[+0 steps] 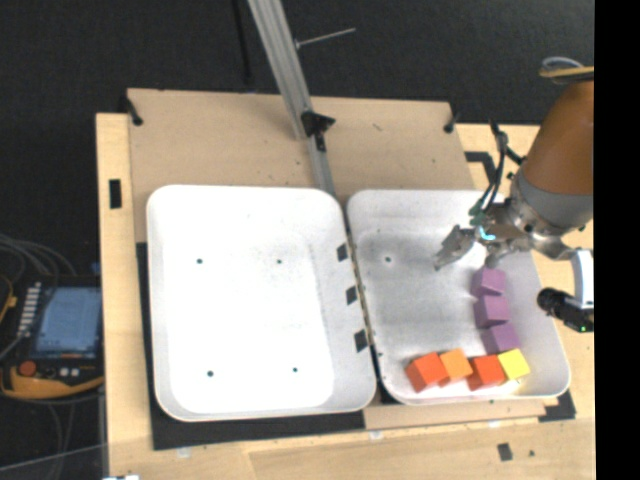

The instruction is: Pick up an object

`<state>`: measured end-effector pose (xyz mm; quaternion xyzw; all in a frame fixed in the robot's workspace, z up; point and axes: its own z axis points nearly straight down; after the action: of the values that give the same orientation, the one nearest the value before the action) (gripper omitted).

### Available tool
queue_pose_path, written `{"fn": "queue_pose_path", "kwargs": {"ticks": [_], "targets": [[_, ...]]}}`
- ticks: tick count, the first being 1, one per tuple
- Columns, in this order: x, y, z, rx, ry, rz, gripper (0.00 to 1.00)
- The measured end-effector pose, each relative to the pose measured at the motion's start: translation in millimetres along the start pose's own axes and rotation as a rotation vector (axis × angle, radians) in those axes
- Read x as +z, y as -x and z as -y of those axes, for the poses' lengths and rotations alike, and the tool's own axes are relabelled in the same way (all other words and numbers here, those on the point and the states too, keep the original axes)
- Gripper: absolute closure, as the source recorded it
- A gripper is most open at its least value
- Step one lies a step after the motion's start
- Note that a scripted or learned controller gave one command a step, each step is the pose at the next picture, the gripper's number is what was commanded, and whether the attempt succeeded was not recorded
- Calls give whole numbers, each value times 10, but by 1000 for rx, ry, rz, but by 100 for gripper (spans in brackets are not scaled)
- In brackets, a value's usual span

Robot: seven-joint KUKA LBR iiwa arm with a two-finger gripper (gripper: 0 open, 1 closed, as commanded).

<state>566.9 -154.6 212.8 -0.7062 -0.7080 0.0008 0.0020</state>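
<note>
In the right bin (400,228), several small blocks lie along the right and front walls. A purple block (490,282) sits highest, with two more purple blocks (493,311) below it. Along the front wall lie an orange block (428,371), a lighter orange block (456,364), a red-orange block (487,370) and a yellow block (515,364). My gripper (472,253) hangs over the right bin, just up and left of the top purple block. It is open, with one finger (448,251) splayed to the left and nothing between the fingers.
The left bin (245,298) lies beside the right one. A slanted metal rail (285,63) runs from the top down to the seam between the bins. The arm's grey and orange body (560,168) covers the right bin's far right corner.
</note>
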Motion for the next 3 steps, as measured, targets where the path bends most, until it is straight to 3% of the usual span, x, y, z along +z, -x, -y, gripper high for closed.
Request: {"fn": "queue_pose_path", "kwargs": {"ticks": [1, 3], "targets": [[-26, -1, -10, 1, 5, 1, 0], [863, 131, -46, 7, 0, 4, 0]]}}
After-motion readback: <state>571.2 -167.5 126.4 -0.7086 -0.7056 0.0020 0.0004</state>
